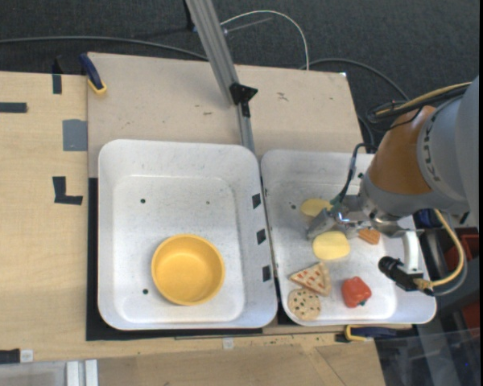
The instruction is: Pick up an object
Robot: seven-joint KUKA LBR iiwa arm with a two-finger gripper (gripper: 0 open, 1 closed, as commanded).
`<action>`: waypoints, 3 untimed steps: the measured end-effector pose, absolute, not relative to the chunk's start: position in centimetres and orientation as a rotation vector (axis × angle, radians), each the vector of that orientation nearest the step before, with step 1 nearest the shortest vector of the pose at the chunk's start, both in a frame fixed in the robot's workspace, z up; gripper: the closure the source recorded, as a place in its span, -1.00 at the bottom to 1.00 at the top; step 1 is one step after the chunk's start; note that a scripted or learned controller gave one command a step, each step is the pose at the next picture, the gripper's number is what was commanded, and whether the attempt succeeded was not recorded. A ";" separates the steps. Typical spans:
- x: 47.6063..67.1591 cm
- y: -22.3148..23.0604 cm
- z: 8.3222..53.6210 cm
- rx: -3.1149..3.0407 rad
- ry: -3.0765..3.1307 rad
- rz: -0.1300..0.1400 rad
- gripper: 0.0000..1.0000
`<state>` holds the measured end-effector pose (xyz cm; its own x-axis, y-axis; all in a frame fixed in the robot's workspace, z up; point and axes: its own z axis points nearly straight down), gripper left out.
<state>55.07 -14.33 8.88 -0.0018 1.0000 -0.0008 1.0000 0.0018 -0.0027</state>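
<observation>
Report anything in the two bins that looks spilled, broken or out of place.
Nothing stands out. The yellow bowl sits upright in the left bin. In the right bin, the pizza slice, cookie, red pepper and two yellow pieces lie loose, intact, beside the gripper.

Robotics lab, not a home. Plywood bench [32,175] with black tape marks [63,190], two white bins [121,167] side by side on a board, aluminium pole [213,39] rising from the bench, loose cables [266,18] over dark carpet [386,14], clamp [92,72] at the board's edge. Grey industrial arm [435,155] reaches in. Toy food [311,280] in right bin, yellow bowl [187,268] in left.
</observation>
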 end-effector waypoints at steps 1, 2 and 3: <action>55.1 -14.3 10.1 -2.216 -2.222 0.003 1.00; 55.4 -14.8 16.3 -2.223 -2.225 -0.003 1.00; 55.2 -15.0 22.5 -2.223 -2.226 -0.004 1.00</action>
<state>55.18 -15.02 22.54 -0.0013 1.0000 -0.0016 1.0000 0.0014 0.0053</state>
